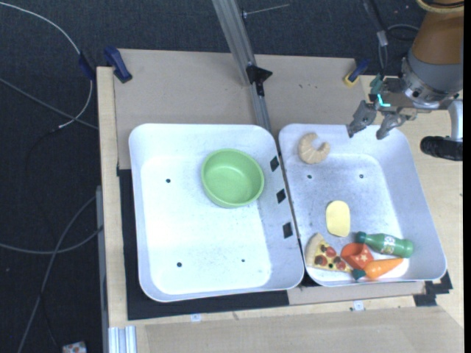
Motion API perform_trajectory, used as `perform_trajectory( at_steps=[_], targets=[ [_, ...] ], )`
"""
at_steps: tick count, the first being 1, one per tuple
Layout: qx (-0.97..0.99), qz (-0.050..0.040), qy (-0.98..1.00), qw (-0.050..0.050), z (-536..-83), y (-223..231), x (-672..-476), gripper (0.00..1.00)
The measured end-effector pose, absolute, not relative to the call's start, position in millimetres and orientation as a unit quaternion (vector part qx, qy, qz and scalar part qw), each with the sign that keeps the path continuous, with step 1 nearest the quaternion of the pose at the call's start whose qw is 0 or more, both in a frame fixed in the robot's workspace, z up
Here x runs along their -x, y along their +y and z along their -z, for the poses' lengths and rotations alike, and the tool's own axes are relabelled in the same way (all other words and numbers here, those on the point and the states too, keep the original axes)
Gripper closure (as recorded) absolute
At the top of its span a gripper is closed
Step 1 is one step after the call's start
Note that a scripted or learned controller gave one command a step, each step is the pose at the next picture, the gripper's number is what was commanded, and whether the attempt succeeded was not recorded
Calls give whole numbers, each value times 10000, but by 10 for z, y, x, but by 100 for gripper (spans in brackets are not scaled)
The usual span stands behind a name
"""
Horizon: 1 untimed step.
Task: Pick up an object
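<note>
Up at one o'clock, the grey two-finger gripper [372,129] hangs over the right white bin's [412,175] far rim, fingers parted, holding nothing. Nearest, at its nine o'clock, lies the tan croissant-shaped toy [313,148]; the pale yellow oval piece [338,218] sits mid-bin.

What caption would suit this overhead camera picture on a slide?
End effector open above the right bin's far edge; green bowl in the left bin.

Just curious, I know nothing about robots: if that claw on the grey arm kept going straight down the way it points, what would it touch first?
Probably the far rim of the right-hand shallow white bin. The two-finger gripper hangs open above it, pointing down. The tan croissant-shaped toy lies off to its side. Depth is hard to judge.
</note>
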State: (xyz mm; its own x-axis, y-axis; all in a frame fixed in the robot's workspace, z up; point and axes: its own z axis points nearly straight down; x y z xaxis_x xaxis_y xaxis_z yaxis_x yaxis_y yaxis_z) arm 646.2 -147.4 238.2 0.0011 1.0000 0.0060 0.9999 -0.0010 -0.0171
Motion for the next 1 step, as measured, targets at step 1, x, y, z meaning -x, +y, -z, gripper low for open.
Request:
perform_trajectory(
  at_steps=[1],
  targets=[
    [7071, -9, -7071, 43, -2438, -1475, -6479, 0]
  ],
)
